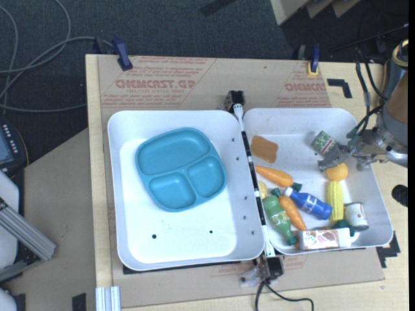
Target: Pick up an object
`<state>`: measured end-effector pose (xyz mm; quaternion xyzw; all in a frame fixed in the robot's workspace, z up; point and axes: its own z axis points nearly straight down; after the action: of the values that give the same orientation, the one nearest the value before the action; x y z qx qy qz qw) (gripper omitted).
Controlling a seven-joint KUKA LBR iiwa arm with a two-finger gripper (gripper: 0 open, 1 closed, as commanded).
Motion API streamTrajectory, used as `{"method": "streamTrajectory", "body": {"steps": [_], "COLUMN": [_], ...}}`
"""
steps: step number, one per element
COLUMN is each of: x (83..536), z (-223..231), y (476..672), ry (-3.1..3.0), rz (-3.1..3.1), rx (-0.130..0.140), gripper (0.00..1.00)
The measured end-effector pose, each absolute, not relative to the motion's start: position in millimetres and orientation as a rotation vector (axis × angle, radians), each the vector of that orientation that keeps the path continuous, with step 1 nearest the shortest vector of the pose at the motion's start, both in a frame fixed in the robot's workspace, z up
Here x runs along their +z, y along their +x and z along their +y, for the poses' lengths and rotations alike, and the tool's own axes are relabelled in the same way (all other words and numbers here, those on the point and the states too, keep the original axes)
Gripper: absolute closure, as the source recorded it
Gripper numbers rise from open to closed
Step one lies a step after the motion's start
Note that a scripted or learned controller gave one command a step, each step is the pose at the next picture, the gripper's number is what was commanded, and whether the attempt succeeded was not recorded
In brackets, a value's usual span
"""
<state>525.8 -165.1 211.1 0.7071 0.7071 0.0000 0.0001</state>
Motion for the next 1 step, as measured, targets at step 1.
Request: {"method": "streamTrajectory", "body": {"steps": [1], "x": [78.5], "z": [-206.6], "y": [504.4], "ry": [2.231], "rz": [2.220], "rx": [-0.005], "gripper": [0.00]}}
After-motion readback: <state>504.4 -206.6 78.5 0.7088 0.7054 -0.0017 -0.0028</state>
